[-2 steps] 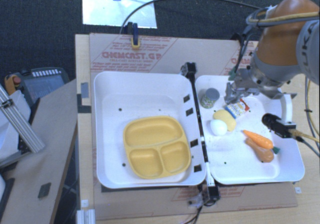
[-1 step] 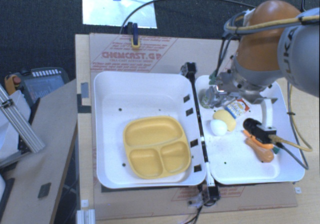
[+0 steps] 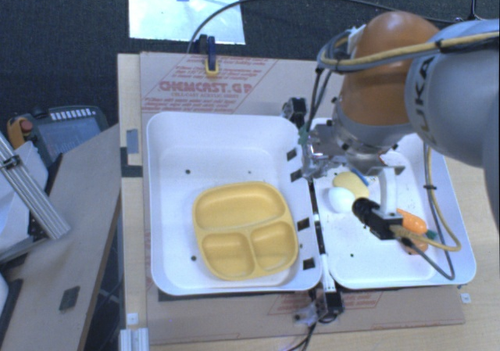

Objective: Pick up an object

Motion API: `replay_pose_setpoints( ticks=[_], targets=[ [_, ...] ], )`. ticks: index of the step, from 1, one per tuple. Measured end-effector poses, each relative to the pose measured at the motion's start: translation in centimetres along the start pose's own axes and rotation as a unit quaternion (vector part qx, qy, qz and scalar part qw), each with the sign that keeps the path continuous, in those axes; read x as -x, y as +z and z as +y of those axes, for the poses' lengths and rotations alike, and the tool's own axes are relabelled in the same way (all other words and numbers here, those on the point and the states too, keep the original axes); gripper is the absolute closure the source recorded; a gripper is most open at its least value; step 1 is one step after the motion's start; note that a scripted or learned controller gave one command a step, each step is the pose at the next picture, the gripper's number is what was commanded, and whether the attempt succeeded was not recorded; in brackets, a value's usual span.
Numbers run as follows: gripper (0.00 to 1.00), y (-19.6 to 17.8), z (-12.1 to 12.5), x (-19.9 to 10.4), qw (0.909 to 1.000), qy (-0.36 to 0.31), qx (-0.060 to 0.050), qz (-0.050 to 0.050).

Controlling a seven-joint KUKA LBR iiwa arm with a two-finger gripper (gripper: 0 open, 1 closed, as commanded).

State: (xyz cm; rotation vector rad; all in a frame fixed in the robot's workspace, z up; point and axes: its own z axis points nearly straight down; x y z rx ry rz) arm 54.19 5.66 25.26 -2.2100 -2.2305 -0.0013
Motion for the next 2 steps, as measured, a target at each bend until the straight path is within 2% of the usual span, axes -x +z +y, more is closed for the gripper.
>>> replay_pose_setpoints(
  ticks=[1, 2],
  targets=[
    [1.00, 3.13, -1.93, -4.63, 1.0000, 0.000, -0.001, 0.000],
    [0.00, 2.99, -1.81, -4.32, 1.0000, 0.003, 0.000, -0.001]
  ],
)
